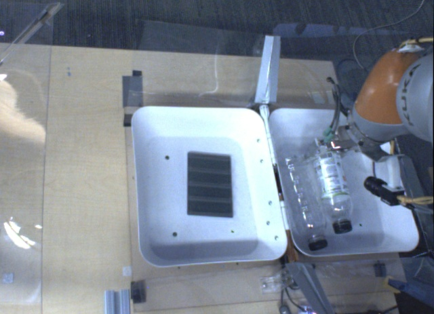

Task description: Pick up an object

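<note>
Toward the near side of the right bin [407, 234] lie two clear plastic bottles, side by side and roughly parallel, dark caps pointing at me: the right bottle [333, 187] carries a pale label, and the left bottle [303, 201] is so see-through I mostly read it by glints. From my seat, either would do as the object to lift. Just beyond the neck-away end of the labelled bottle, the gripper [337, 142] sits low at the end of the arm [390, 99], close to that bottle's base or touching it; I cannot tell which, and I cannot tell how the claw is set, since the wrist hides it. I see nothing held. My judgement is that the step in hand is lining up on the labelled bottle, and to do it well I would centre over the label, turn the claw across the bottle's width, and come straight down so the round body doesn't roll into its neighbour. The bottles' outlines blur against the white floor. Beside it, the left bin [156, 129] holds a dark ribbed block [209, 184], well apart from the work.
</note>
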`<state>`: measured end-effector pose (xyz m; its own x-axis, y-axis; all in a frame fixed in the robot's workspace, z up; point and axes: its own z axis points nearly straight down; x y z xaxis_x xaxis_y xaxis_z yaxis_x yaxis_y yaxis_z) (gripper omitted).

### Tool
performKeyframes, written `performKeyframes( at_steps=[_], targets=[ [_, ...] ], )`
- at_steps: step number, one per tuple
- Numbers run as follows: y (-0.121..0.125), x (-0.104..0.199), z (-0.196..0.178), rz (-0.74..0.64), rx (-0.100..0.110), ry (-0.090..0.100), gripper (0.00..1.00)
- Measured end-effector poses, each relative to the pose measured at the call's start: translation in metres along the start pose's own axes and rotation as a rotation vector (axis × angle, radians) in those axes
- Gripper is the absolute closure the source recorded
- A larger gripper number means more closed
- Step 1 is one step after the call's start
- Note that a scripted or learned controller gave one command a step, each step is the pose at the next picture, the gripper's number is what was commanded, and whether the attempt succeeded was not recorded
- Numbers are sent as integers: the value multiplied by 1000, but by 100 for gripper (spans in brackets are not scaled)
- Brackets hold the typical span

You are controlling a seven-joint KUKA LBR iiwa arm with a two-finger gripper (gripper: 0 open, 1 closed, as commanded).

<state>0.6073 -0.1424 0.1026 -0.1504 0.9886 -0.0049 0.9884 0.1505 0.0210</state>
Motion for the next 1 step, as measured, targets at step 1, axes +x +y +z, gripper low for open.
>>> performKeyframes(
  at_steps=[1],
  targets=[
    [54,40,-75,116,13,-2,100]
  ],
)
